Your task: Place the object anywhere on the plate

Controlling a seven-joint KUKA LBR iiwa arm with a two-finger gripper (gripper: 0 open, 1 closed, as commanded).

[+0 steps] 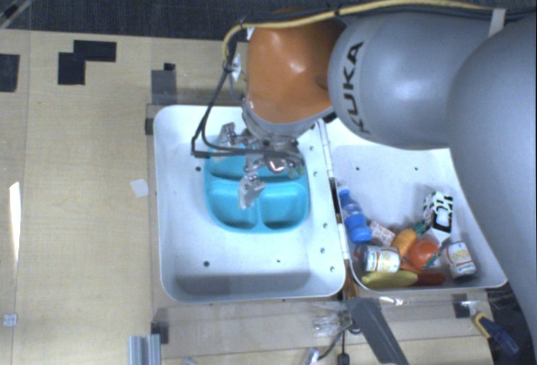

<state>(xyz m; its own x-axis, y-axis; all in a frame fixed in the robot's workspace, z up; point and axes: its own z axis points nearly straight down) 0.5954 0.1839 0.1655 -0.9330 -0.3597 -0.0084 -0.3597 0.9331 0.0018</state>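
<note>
Arm first: the big grey KUKA arm with its orange wrist band [289, 74] sweeps in from the right, over the left-hand shallow white bin [180, 212]. Inside that bin lies the blue sectioned plastic plate [281, 204], and the metal two-finger gripper [250, 190] hangs directly above its middle, so any release looks set to land on target. Whether the fingers are parted or pinched on anything cannot be told; no carried object can be made out. Off to the right, the second white bin [470, 275] holds a jumble of small packages, the arm covering much of it.
</note>
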